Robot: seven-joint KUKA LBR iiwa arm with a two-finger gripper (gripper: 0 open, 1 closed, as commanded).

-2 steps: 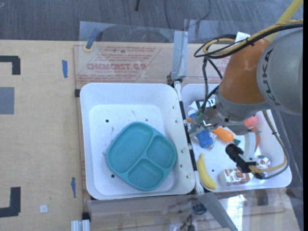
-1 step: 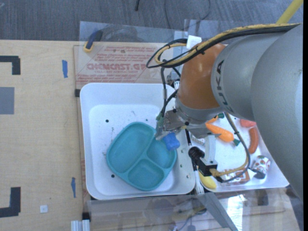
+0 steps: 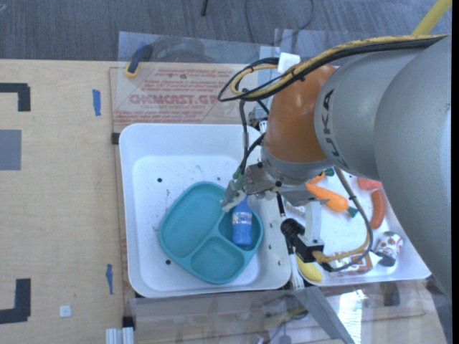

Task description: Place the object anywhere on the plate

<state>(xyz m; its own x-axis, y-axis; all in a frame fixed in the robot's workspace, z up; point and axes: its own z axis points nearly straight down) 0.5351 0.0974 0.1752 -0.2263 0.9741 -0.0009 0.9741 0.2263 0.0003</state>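
A teal divided plate [image 3: 197,235] lies in the left white bin [image 3: 143,192]. A small blue bottle [image 3: 244,228] with a pale label rests over the plate's right compartment, near the rim. My gripper [image 3: 237,198] hangs directly above the bottle's top end, touching or nearly touching it. The big grey arm with its orange band [image 3: 301,120] reaches in from the right and hides the strip between the two bins.
The right bin [image 3: 409,264] holds an orange carrot-like piece [image 3: 328,194], a red-orange piece [image 3: 377,205], a yellow item [image 3: 310,270] and a small spotted object [image 3: 389,245]. Bare white floor of the left bin lies left of and behind the plate.
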